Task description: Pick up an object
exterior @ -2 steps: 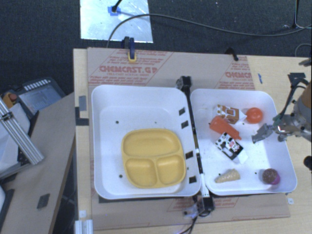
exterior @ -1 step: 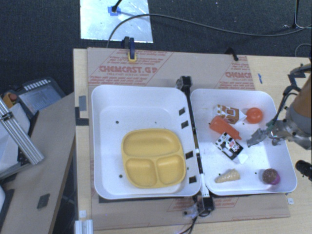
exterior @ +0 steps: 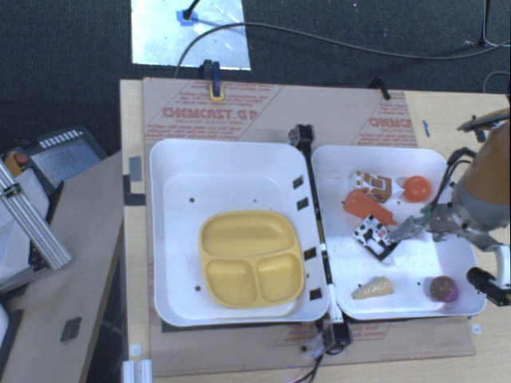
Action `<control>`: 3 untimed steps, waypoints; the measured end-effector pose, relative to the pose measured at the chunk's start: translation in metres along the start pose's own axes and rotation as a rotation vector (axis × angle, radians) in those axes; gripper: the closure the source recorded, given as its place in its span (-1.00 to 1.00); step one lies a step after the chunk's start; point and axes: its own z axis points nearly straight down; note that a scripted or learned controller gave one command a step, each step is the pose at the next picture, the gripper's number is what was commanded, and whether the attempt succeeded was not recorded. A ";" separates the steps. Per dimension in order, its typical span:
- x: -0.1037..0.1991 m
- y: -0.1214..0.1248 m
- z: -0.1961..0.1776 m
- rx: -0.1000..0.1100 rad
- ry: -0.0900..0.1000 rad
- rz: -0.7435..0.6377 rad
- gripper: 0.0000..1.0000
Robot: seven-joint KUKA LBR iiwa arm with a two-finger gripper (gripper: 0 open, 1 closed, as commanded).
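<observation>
The right bin (exterior: 423, 154) holds several small objects. A black-and-white patterned block (exterior: 372, 236) lies near its middle, with an orange carrot-like piece (exterior: 367, 206) just behind it. A brown-and-white waffle-like piece (exterior: 374, 185) and an orange ball (exterior: 415, 187) sit at the back. A pale cone-shaped piece (exterior: 374, 289) and a purple ball (exterior: 442, 288) lie at the front. My gripper (exterior: 402, 230) reaches in from the right, low in the bin, with its tip right beside the patterned block's right edge. Nothing is visibly lifted.
The left bin (exterior: 172, 214) carries a yellow divided plate (exterior: 249, 257). A black clamp strip (exterior: 310, 214) runs between the two bins. The grey arm (exterior: 487, 190) hangs over the right bin's right wall. A cable crosses the dark floor behind the bench.
</observation>
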 end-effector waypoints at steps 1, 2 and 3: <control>-0.001 0.001 -0.011 -0.004 -0.003 0.001 1.00; 0.000 0.003 -0.075 0.006 0.002 -0.004 1.00; -0.001 0.004 -0.103 0.008 0.003 -0.004 1.00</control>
